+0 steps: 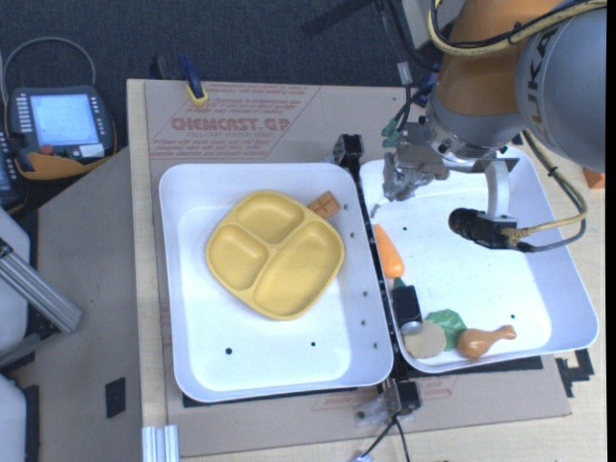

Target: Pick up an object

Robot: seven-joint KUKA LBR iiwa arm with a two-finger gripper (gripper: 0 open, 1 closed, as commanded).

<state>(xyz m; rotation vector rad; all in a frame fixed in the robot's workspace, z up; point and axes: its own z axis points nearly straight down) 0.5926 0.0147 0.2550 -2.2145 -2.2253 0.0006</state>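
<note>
Carrot (388,250) is the nearest pickable, lying in the right bin (568,287) along its left wall, just below the gripper (402,183) and apart from it. Surface: cardboard-topped bench (144,258) with two white bins side by side on it, dark floor beyond, and a pendant with a lit screen (60,123) far left of the jaws. Jaws hang over the right bin's upper-left corner; whether they're wide or narrow can't be told, and nothing visible sits between them. Counts: further below the jaws, one black block (405,305), one pale round piece (423,340), one green item (449,321), one drumstick (485,339). Left bin (183,335): one yellow divided plate (276,253), plus one small brown block (324,205) touching its upper rim, left of the jaws.
</note>
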